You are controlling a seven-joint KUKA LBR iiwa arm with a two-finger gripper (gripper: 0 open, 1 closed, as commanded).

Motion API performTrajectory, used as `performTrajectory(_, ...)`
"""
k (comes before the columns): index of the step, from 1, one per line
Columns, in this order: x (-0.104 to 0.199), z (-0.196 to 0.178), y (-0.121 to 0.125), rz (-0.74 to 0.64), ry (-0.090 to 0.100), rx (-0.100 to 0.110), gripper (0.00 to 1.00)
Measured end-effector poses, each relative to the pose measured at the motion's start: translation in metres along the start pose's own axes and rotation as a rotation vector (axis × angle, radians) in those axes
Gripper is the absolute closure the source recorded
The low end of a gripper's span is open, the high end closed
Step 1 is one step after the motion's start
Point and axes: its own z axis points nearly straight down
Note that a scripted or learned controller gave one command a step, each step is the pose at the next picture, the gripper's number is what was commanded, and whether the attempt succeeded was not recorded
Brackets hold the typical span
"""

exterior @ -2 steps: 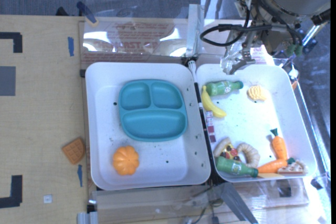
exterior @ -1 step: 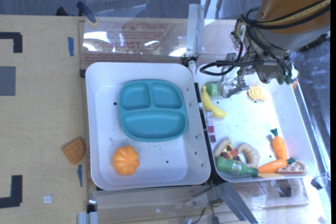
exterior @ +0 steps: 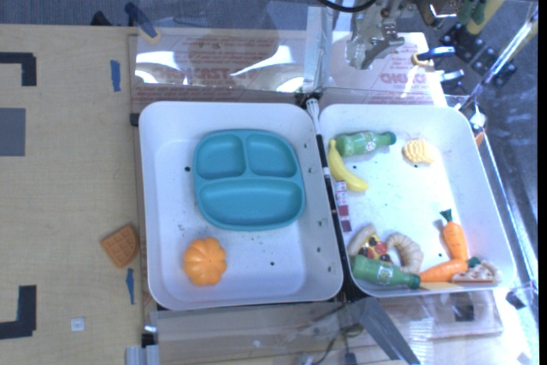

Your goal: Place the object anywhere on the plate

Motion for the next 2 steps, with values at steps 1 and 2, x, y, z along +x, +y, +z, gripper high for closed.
performTrajectory(1,0.014,0.004,-0.044,-0.185,0.008,0.001,1.00)
performTrajectory(2,0.032,0.003,-0.109,-0.591,0.008,-0.001,1.00)
